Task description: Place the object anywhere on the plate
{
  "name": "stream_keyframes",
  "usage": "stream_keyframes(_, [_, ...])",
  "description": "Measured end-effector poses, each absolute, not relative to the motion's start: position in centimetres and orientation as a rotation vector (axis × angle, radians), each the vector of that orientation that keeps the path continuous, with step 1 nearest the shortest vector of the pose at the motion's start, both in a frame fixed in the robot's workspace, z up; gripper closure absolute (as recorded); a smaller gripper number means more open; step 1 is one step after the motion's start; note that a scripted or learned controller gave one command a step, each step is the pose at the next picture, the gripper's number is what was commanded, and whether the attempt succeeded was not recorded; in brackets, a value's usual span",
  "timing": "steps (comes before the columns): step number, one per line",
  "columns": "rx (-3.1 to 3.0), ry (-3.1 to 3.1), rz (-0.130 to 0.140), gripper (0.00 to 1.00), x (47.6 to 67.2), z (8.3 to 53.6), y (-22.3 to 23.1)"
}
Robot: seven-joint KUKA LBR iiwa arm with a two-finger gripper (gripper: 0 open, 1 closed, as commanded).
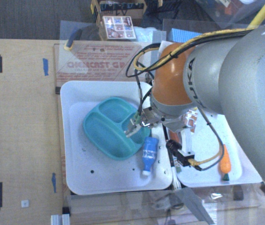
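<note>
A teal divided plate (111,132) lies in the left white bin (76,172). My gripper (137,125) hangs over the plate's right rim, its metal fingers pointing down-left. A blue and white tube (148,155) lies in the bin just right of the plate, below the gripper and apart from it. An orange carrot-shaped toy (225,161) rests in the right bin (235,172). The arm's orange band and grey body cover much of the right bin.
A brown cardboard sheet (99,67) lies behind the bins. A small box with a printed card (118,26) sits further back. Black and yellow cables (188,158) trail from the wrist over the seam between the bins. Wooden bench (19,125) spreads to the left.
</note>
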State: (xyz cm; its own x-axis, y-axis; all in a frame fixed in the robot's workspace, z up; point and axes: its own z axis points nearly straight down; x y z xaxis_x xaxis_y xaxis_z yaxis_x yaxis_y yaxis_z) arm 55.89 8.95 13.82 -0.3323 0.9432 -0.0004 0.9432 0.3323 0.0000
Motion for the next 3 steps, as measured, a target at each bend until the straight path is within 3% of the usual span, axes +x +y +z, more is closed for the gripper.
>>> stream_keyframes(1, [1.818, 2.561, 0.000, 1.00, 56.0, 14.7, 8.8])
stream_keyframes(2, [1.719, 2.602, 0.019, 1.00, 55.5, 11.3, 12.4])
stream_keyframes(3, [1.901, 2.500, -0.001, 1.00, 61.8, 13.8, 12.6])
